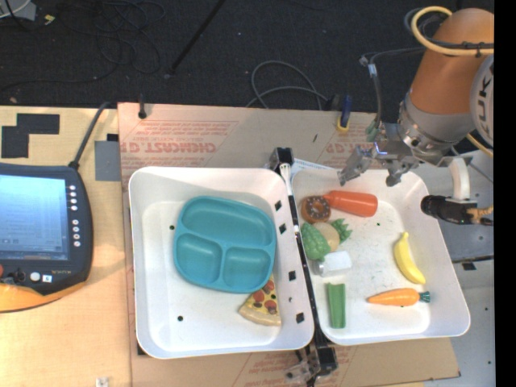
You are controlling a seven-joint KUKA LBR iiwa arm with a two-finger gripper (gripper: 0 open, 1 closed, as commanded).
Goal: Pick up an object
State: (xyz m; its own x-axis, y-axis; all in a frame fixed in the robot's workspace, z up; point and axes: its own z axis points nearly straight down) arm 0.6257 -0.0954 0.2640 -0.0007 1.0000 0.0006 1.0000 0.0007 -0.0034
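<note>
The two-finger pincer (377,166) hangs over the far rim of the right-hand shallow white bin (451,317), its dark fingers spread apart with nothing between them, so nothing is picked yet. Any of the toys could be the target, and they lie scattered just below and toward me from it, loose and apart, which I take to be deliberate so the fingers can close on one without catching a neighbour. Nearest beneath it is the red-orange plastic carrot-like cylinder (351,203), with a small brown ringed doughnut (315,208) touching its left end; further down lie a green leafy vegetable toy (320,238), a yellow plastic banana (408,259), a small orange carrot with a green top (395,297) and a green stick-shaped piece (336,305). Well off to the pincer's left, the other bin holds a teal compartment tray (224,243) and a pizza-slice toy (262,305). The grey arm with its orange band (451,59) comes in from the right, wrist tipped downward, fingers aimed into the bin.
</note>
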